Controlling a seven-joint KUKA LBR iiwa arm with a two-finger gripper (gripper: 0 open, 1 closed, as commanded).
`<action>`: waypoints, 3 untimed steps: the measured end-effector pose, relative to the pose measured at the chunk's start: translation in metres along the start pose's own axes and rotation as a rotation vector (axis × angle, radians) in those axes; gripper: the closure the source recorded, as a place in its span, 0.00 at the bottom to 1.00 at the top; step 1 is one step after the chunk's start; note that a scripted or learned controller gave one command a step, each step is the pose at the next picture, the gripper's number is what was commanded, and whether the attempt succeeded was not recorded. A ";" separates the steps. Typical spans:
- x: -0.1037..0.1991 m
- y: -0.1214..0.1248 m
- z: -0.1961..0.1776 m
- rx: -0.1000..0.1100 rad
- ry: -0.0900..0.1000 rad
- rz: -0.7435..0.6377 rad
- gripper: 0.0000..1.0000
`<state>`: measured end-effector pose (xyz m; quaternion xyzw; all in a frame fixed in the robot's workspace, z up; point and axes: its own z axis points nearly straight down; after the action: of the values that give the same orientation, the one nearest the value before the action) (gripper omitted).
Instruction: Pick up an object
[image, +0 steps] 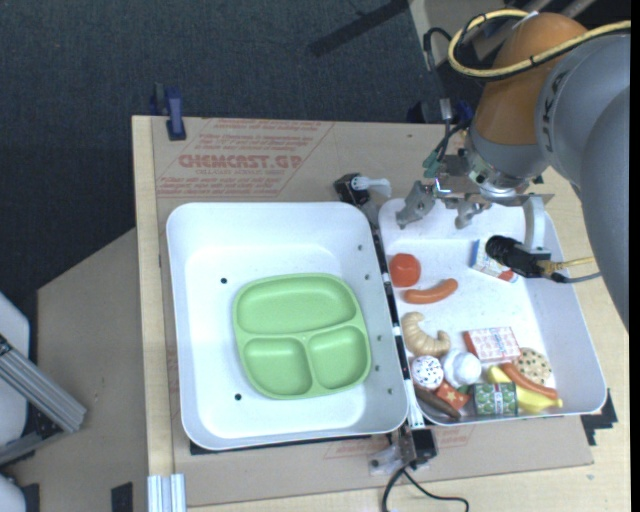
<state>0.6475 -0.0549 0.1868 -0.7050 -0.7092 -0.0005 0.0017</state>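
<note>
Right, the big grey arm with its orange band (520, 80) reaches in over the counter (240, 160), and its gripper (443, 207) hovers above the far edge of the right white bin (580, 340), fingers spread wide, nothing between them. Left white bin (190, 300) carries a green three-compartment plastic tray (300, 330). Nearest the gripper sit a small red tomato-like toy (404, 268) and, just beside it, an orange-red toy sausage (430, 292). I'd judge both light, hard plastic, a bit slick. The sausage looks the safer pick: pinch across its narrow middle. The round one may squirt out.
</note>
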 end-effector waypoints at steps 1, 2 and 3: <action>0.018 0.009 0.002 -0.004 -0.004 0.004 0.00; -0.068 -0.054 0.010 0.004 -0.001 0.015 0.00; -0.037 -0.054 0.082 0.007 0.000 0.004 0.00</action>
<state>0.5933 -0.0920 0.1052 -0.7064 -0.7078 0.0019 0.0040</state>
